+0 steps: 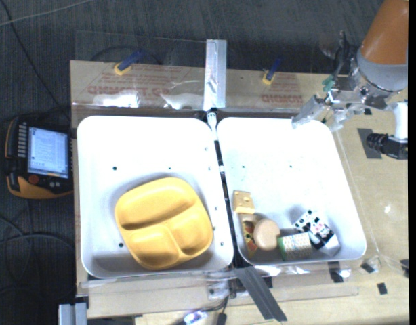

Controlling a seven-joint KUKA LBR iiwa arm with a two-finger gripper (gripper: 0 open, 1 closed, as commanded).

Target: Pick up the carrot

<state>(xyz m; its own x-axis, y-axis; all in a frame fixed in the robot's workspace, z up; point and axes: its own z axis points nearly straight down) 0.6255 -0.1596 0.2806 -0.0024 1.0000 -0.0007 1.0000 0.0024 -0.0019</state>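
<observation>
Carrot (248, 233), as we judge the orange piece, lies in the right bin's (282, 151) near-left corner against other toys, so we bring the gripper (317, 118), spread and empty at the far edge, straight down over it.

Yellow divided plate (164, 221) in left bin (99, 141), small items clustered in right bin (282, 147), end effector (316, 110) above its far rim
</observation>
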